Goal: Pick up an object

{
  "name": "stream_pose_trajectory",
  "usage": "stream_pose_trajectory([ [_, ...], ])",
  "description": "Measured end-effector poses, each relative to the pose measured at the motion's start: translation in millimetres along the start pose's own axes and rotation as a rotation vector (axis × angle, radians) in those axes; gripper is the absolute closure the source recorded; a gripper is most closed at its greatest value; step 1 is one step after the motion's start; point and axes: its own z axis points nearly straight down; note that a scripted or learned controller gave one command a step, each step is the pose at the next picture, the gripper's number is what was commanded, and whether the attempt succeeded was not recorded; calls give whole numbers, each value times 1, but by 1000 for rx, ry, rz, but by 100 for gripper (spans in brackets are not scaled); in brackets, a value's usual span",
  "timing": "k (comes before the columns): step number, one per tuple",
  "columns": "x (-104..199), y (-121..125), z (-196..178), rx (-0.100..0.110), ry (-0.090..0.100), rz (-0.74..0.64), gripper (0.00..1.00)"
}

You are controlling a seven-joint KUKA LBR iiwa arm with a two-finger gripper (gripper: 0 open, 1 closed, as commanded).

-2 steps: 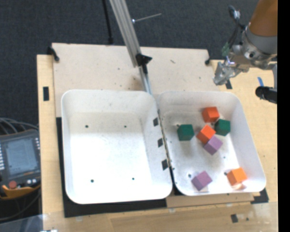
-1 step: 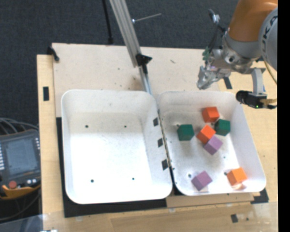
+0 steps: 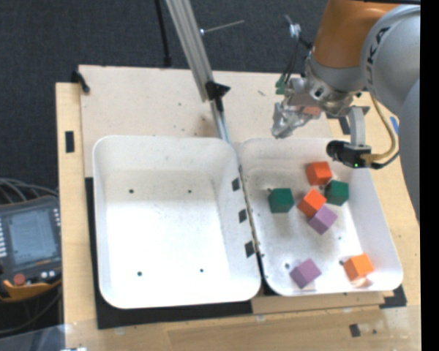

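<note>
Gripper hangs at the far rim of the right bin, above the bench, with nothing between its fingertips; blur and glare make its state impossible to tell.

Nearest the camera, 1 purple cube and 1 orange cube sit apart along the near wall, probably where a loose drop left them. Further in, a tight cluster forms: a second purple cube touching an orange cube, with a dark green cube and another orange cube just beside. A green cube stands alone to their left, likely the easiest pick.

Beyond, the arm is cut off at the frame's top. The left bin lies alongside.
</note>
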Motion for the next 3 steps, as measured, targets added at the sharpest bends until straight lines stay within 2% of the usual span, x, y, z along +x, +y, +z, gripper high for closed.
stream_pose_trajectory([
  [1,59,-5,8,0,1,-1,100],
  [3,155,-26,32,2,1,0,100],
])
